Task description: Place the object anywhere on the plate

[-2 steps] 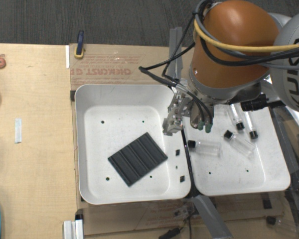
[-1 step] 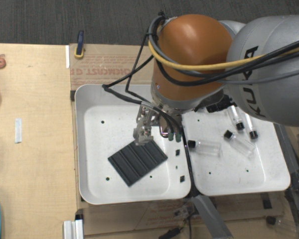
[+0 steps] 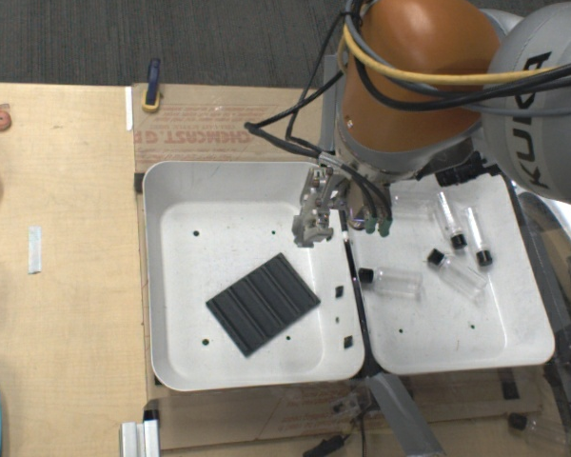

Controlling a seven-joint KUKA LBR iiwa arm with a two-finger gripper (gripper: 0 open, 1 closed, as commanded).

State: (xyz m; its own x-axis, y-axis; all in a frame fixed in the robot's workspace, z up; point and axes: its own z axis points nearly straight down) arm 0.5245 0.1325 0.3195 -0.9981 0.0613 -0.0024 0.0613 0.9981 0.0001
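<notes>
The arm (image 3: pixel 428 74) reaches in over the seam between the two bins. In the left bin (image 3: pixel 171 255) a dark ribbed plate (image 3: pixel 264 304) lies flat near the middle, toward the front edge, with nothing on it. Clear vials with black caps (image 3: pixel 455 231) lie scattered in the right bin (image 3: pixel 514 331). The claw (image 3: pixel 314 219) hangs above the left bin's back right corner; whether it grips anything I cannot tell. Judging by this, the placing is not yet done.
</notes>
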